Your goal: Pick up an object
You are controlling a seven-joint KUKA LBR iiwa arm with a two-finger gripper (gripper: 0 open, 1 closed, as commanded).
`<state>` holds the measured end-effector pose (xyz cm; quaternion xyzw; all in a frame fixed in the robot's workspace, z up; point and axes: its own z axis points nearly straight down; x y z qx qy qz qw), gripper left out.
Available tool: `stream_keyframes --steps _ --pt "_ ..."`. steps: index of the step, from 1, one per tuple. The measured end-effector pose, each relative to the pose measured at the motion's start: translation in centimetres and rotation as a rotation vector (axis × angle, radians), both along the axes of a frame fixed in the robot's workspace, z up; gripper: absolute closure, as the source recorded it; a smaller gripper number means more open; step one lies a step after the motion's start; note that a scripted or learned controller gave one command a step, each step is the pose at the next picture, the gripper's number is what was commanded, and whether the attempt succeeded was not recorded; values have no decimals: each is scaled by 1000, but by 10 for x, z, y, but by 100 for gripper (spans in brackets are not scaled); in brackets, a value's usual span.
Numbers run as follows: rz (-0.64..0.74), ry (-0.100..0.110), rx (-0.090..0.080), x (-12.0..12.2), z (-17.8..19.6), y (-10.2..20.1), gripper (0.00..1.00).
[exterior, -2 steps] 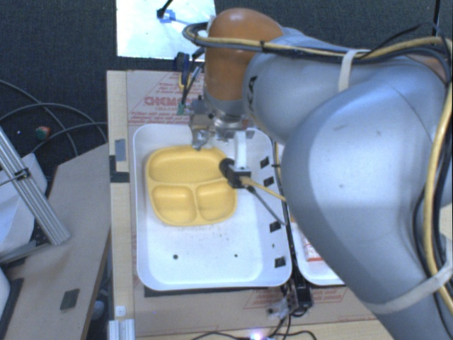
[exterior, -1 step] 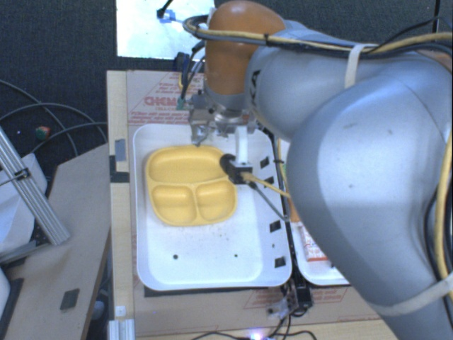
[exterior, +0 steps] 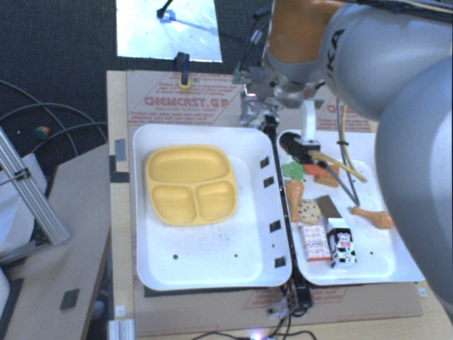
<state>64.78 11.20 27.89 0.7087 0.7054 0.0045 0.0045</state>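
Counter (exterior: 120, 211): printed cardboard sheet (exterior: 184, 99) covers it; 2 white bins on top, left bin (exterior: 205, 268) & right bin (exterior: 375, 264), side by side, touching mid-counter.

The yellow tray (exterior: 190, 184) and white bins (exterior: 248, 261) look like smooth plastic, the arm (exterior: 396, 55) glossy grey.

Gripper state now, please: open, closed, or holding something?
Two-finger gripper, at the far edge between the bins: cannot be told.
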Motion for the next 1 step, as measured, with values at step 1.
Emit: stream_keyframes --steps 1 --pt "17 10 5 -94 47 67 100"
